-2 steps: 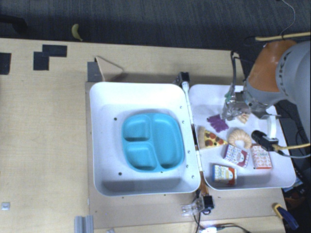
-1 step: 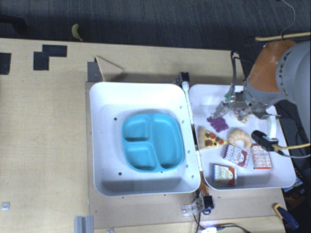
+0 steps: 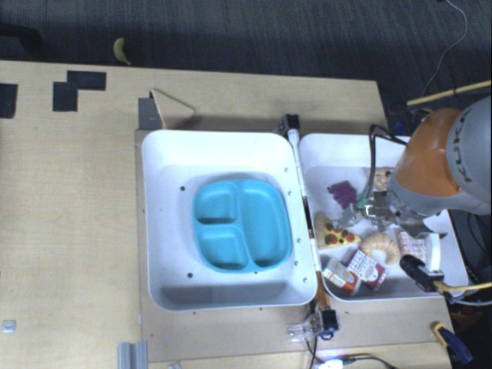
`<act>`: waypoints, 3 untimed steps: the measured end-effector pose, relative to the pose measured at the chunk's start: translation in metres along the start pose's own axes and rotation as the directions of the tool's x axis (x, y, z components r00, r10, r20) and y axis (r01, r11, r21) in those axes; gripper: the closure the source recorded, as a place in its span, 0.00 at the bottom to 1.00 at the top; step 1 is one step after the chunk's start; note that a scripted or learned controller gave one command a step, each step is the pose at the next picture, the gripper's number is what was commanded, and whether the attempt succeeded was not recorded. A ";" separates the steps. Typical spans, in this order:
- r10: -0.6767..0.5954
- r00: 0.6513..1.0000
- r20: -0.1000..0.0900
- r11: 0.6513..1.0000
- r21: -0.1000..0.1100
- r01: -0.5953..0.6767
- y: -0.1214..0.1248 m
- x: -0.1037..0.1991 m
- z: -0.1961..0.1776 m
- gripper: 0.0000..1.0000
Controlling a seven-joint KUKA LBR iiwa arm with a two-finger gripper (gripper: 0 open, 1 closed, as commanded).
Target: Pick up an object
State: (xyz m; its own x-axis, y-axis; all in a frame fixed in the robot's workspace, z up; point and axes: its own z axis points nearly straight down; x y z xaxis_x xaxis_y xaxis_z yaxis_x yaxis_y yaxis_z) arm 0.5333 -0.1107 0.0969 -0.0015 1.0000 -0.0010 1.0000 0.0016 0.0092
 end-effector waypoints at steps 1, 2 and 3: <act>-0.002 1.000 -0.001 1.000 -0.004 0.002 0.002 0.001 -0.011 1.00; -0.003 1.000 0.000 1.000 0.003 0.003 0.087 -0.052 -0.061 1.00; -0.004 1.000 0.000 1.000 0.005 0.004 0.087 -0.051 -0.061 0.00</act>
State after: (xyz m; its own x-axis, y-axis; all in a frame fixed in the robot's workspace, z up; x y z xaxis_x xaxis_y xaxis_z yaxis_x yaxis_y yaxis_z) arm 0.6197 -0.1616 0.1585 -0.0057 1.0000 -0.0009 1.0000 0.0057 0.0042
